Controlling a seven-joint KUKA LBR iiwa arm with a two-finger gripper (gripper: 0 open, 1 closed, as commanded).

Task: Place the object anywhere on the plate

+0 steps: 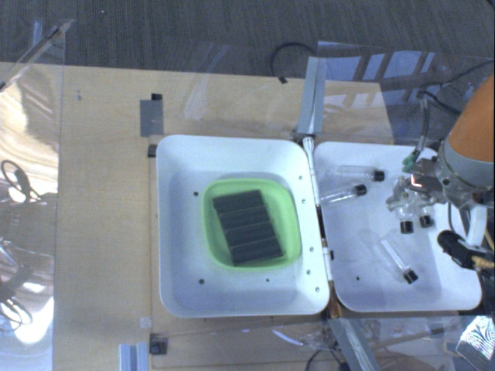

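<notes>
1. Wooden bench [93,207] carries two shallow white bins side by side, dark carpet beyond its far edge. Clear panels around the bench throw glare at the left.
2. Nearest in the right bin [363,296]: a clear vial with a black cap [398,260], lying flat, apart from the rest.
3. Left bin [174,284] holds the green plate [290,219], roughly centred. A dark ribbed block [247,227] sits on it, so free plate area is mostly the rim.
4. Gripper [414,195] hangs low over the right bin, arm coming in from the right. Two small black caps [415,223] sit just below it. Can't tell open or closed, nor whether it grips anything.
5. Farther back: two more clear vials [352,184], lying flat near the divider. Judgement: objects are staged right, target left, so the transfer isn't done.
</notes>
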